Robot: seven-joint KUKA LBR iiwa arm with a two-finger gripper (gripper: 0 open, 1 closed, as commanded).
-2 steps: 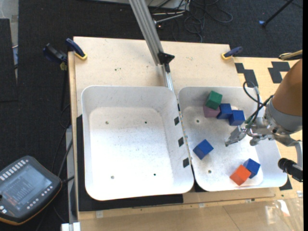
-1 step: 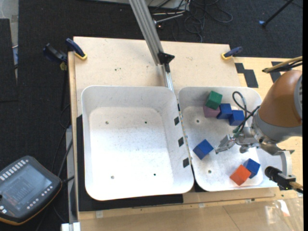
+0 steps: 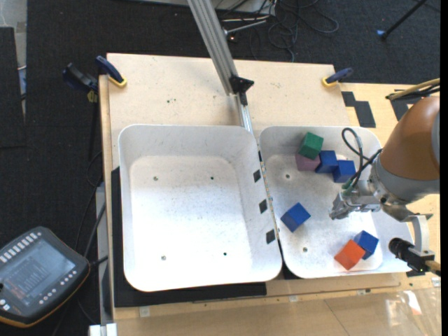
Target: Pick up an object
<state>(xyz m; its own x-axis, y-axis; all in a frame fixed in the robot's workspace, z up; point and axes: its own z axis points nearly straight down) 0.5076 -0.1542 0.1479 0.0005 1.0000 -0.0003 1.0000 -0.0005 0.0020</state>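
Camera view: blue cube, seemingly loose.

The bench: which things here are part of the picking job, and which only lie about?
Part of the job:
- gripper
- right bin
- green block
- purple block
- blue blocks
- orange block

Only lying about:
- left bin
- clamps
- handheld control unit
- metal pole

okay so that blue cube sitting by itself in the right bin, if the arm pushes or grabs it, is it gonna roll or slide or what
The lone blue cube has flat faces and sharp edges, so it would probably slide rather than roll. It looks rigid, likely keeping its shape when gripped. It sits clear of other blocks on the right bin's smooth floor, so a glancing push might skid it away.
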